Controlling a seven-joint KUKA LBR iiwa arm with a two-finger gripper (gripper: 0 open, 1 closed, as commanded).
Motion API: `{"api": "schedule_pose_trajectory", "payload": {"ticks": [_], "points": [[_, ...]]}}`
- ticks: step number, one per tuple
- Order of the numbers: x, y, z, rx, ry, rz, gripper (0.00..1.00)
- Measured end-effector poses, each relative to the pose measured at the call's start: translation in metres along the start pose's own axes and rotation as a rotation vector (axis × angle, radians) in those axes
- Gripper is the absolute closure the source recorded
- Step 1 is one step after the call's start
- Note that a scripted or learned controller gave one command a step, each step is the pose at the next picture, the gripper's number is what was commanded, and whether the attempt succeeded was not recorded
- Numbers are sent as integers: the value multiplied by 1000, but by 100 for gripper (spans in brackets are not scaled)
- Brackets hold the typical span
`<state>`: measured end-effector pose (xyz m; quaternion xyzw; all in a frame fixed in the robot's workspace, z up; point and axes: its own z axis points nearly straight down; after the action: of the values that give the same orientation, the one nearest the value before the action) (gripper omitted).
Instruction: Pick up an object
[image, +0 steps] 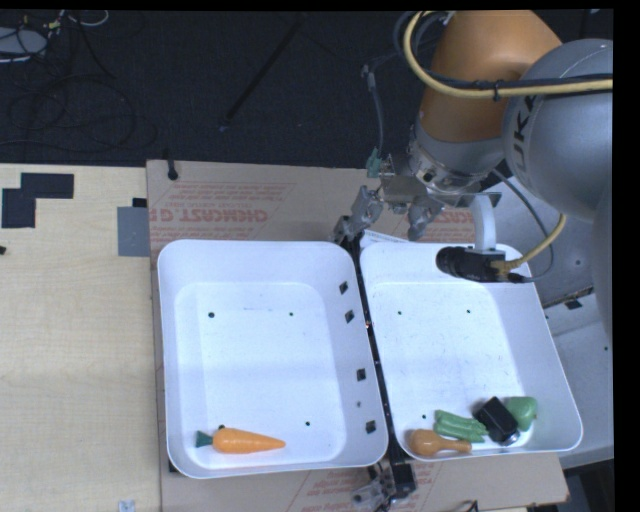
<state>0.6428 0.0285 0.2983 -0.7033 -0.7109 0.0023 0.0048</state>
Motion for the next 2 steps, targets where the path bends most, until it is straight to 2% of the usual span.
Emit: {"api": "schedule_pose_trajectory", "payload": {"ticks": [1,2], "points": [[-99,-15,-73,-12,-6,16,0],[-96,-14,-79,-7,-5,10,100]]}}
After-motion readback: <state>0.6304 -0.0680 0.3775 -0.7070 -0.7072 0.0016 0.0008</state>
